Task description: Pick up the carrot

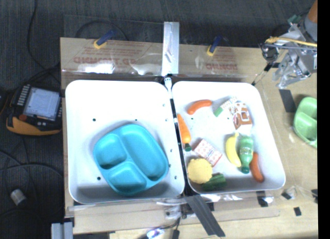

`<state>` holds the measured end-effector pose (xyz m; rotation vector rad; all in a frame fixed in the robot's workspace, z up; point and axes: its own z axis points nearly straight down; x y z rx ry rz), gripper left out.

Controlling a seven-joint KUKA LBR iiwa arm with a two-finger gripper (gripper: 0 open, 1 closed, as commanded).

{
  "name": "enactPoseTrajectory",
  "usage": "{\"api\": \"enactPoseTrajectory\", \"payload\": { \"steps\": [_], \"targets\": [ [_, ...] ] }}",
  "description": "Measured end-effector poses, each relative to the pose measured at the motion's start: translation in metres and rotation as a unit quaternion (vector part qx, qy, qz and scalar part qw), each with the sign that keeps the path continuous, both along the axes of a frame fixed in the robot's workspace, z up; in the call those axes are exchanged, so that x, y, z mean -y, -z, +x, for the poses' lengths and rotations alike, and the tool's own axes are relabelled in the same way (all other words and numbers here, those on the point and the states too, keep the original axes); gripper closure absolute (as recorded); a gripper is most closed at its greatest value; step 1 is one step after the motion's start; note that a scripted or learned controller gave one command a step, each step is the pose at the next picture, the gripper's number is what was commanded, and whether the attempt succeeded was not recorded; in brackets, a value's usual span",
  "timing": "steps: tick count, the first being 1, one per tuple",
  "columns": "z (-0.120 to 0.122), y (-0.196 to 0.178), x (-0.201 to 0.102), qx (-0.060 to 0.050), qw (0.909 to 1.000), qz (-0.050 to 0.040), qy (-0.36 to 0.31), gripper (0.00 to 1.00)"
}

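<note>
Tan bench (301, 160) carries two white, smooth-walled bins. The carrot (183, 131), a short orange cone, lies in the right bin (268, 130) against its left wall, partly hidden by the rim between the bins. Near it lie a printed red-and-white packet (207, 152) and a bumpy yellow ball (199, 170). The left bin (82, 99) holds a glossy blue divided tray (131, 158). The metal gripper (289, 73) hangs outside the bins, well apart from the carrot; its open or closed condition cannot be determined.
</note>
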<state>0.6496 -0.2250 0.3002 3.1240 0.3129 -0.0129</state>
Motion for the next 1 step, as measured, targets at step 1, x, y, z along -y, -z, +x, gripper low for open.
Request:
{"api": "enactPoseTrajectory", "payload": {
  "steps": [1],
  "targets": [
    [0.0143,-0.0453,-0.0557,0.002,1.0000,0.0019,-0.008,1.00]
  ]
}}
